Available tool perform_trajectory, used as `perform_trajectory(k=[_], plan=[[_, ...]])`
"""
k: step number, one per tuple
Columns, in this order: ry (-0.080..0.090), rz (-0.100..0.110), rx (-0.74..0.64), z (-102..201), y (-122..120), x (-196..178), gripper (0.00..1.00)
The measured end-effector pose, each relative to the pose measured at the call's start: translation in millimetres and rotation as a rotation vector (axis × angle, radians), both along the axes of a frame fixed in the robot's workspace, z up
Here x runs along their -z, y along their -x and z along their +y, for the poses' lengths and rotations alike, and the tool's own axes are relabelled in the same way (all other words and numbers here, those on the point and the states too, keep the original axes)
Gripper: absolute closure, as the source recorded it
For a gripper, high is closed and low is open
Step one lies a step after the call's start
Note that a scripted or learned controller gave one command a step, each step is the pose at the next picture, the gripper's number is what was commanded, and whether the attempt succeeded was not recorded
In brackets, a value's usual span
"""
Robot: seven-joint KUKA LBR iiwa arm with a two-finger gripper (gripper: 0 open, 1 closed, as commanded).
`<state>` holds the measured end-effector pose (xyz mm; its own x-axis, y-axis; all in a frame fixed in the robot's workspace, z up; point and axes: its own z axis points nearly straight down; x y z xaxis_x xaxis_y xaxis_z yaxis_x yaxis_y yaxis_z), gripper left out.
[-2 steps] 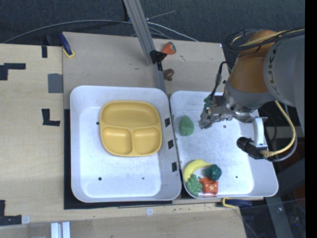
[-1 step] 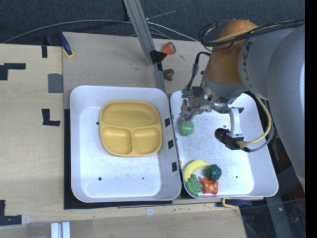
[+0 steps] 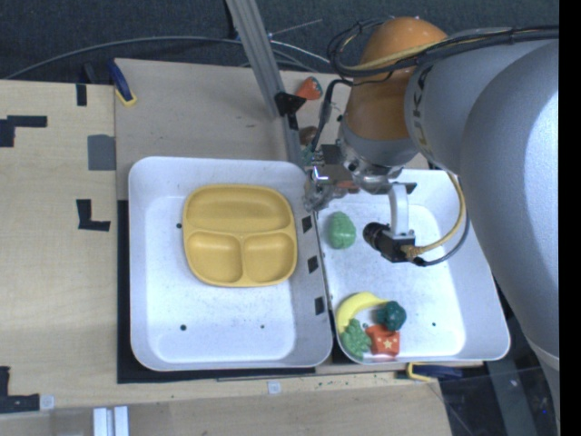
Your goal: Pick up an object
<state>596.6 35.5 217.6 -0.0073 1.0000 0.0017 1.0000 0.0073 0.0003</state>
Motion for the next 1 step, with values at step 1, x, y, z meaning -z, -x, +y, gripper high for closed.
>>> perform_trajectory(k=[1], plan=[[0.0,0.001,0.0,56.3,-15.5,5.8,1.0]])
